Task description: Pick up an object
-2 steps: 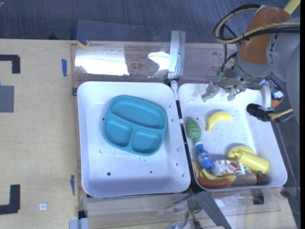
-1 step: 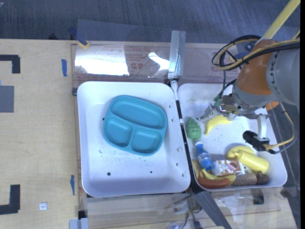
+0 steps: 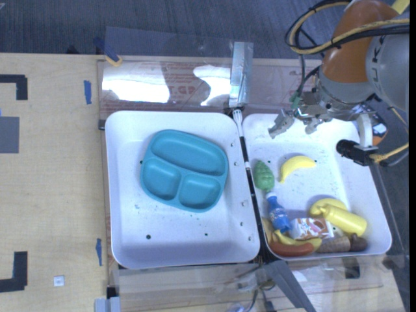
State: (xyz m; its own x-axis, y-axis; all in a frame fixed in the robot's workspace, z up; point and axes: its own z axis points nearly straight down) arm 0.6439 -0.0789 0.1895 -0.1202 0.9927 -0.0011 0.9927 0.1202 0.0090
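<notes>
A fixed camera is looking down at a slant on two shallow white plastic bins sitting side by side on a bench. The left bin [image 3: 123,239] is holding a teal plastic plate with three compartments [image 3: 184,169], lying flat near its middle. The right bin [image 3: 380,229] is holding a scatter of toy food.

The grey arm with its orange band is reaching in from the right, and its two-finger gripper [image 3: 294,123] is hanging over the far end of the right bin. The two grey fingers are standing spread apart, and nothing is lying between them.

The nearest thing to the fingers is a small yellow plastic banana [image 3: 296,166]. It is lying in the open middle of the right bin, toward the camera from the gripper and almost straight beneath its line, apart from everything else. Its long axis is running roughly left to right across the bin, with a slight upward curve.

Just to the banana's left, against the bin's inner wall, a small green lumpy toy [image 3: 264,175] is lying. Farther toward the camera, a crowded pile is sitting along the bin's near edge: a blue and white bottle [image 3: 279,216], a yellow plastic bottle [image 3: 339,217] and a red and white packet [image 3: 310,228], touching one another.

Judging from this layout, the banana is looking like the easiest pick, since open bin floor is surrounding it.
</notes>
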